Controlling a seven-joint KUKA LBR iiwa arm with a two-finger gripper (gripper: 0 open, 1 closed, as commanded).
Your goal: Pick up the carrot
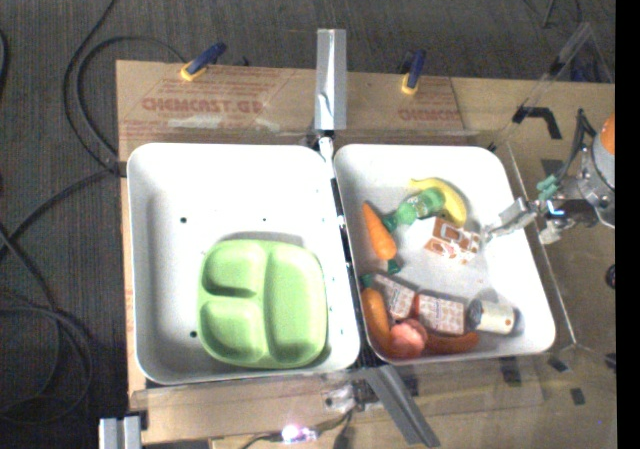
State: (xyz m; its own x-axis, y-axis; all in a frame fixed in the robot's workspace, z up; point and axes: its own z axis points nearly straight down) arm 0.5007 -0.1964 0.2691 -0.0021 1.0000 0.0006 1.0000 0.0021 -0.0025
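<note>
The carrot is orange with a green stub at its near end. It lies lengthwise along the left wall of the right bin, close to the divider between the bins. My gripper reaches in from the right and hangs over the right side of that bin, well to the right of the carrot. A red-and-white snack packet lies between them. Nothing shows in the gripper's grasp.
A banana and a green bottle lie just right of the carrot. At the bin's near end are a second orange vegetable, a peach, packets and a small can. The left bin holds a green divided plate.
</note>
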